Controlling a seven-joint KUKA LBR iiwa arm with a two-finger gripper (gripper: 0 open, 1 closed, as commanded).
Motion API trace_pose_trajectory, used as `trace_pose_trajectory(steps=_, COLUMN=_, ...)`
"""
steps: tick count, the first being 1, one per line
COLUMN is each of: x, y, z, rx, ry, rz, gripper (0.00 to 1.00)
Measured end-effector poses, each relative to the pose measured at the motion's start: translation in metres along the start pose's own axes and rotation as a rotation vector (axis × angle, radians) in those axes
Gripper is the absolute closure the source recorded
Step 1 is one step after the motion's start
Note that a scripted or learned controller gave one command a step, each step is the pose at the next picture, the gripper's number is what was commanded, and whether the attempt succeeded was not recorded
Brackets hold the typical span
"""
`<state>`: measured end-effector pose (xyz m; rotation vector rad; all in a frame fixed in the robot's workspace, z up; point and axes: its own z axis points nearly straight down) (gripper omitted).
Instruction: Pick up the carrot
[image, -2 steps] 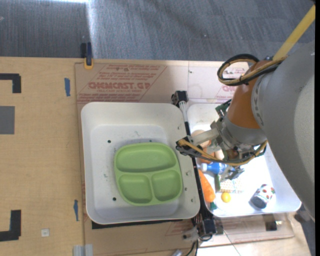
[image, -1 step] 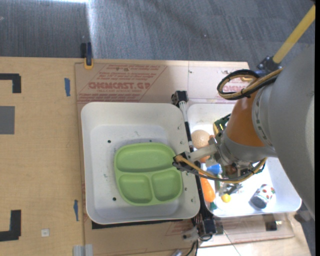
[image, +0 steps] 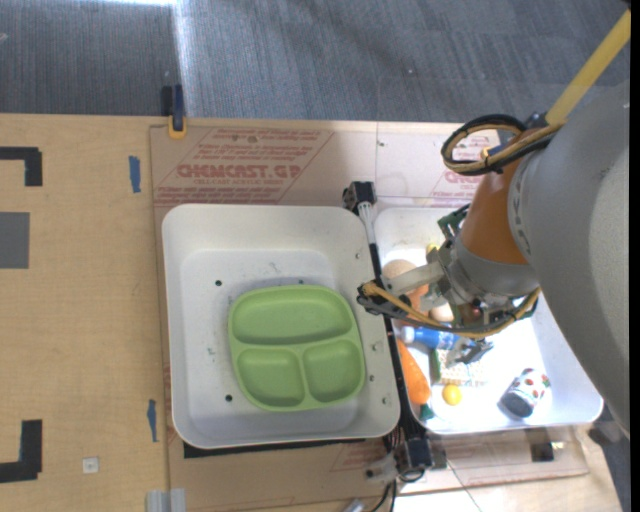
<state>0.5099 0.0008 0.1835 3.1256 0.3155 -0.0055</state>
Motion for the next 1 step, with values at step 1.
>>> trace_pose_trajectory(steps=1, x=-0.0276, y=-0.0238, z=0.0002, rx=0.007, ry=-0.006, rz=0.002, gripper=0.0)
